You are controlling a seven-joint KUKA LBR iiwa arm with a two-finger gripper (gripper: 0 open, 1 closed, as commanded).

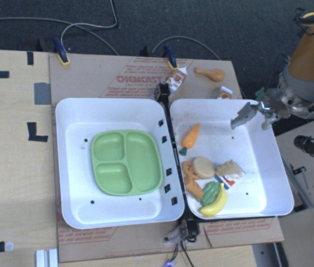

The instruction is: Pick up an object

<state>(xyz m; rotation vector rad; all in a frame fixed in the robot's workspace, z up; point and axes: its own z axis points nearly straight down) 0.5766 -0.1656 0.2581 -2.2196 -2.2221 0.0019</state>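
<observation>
The open, empty claw (pixel 253 115) hovers over the right bin (pixel 257 149), apart from the toy carrot (pixel 191 136) and banana (pixel 215 203).

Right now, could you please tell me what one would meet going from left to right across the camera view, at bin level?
Green divided plate in the left bin → black divider between the bins → carrot in the right bin → tool above that bin's far right corner.

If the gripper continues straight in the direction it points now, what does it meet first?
The gripper points left and downward, so it would probably meet the right bin's bare floor first; the carrot lies farther along. Height is unclear.
</observation>
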